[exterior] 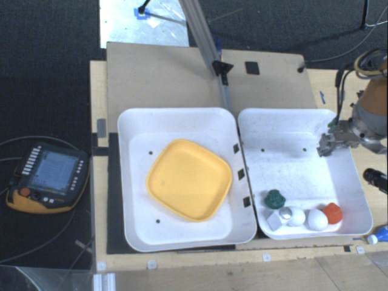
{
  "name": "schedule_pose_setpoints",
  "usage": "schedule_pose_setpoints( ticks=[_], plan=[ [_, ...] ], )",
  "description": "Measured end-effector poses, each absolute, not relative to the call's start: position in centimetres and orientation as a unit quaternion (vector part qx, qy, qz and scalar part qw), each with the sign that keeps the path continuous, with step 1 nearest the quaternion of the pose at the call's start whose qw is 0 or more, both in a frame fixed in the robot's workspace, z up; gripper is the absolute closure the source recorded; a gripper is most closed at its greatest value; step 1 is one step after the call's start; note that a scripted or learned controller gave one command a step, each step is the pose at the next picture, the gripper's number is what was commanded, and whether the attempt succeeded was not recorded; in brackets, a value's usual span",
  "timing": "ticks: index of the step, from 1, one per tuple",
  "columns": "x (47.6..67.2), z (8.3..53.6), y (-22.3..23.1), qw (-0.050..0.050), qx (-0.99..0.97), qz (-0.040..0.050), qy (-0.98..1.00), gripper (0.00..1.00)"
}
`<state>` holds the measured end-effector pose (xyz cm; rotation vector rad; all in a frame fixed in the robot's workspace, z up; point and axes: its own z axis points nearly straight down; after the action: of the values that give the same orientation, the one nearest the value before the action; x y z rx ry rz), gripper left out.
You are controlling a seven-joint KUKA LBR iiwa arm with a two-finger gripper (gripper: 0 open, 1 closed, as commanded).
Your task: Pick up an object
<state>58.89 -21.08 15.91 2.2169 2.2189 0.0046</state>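
Overhead still: gripper (325, 145) poised at right bin's (291, 132) far edge, grasping nothing visible. Small objects clustered along near wall: green lump (275, 198), white ball (317, 219). Best approached vertically, isolating one piece.

a robotics lab: teach pendant (47, 176) on dark carpet, cabled workbench (182, 71), white bins (136, 138).

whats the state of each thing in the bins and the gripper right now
yellow plate: flat, right way up, in the left bin
green object: loose in the right bin, near its front edge
grey block: beside the small white ball
large white ball: touching the orange ball
gripper: over the right bin's right rim, holding nothing visible
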Motion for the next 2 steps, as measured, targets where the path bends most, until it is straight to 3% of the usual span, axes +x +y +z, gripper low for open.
schedule_pose_setpoints(
  ticks=[2],
  plan=[
    [59.8,23.9,-20.8,0.002,0.707,0.001,0.707,1.0]
  ],
)
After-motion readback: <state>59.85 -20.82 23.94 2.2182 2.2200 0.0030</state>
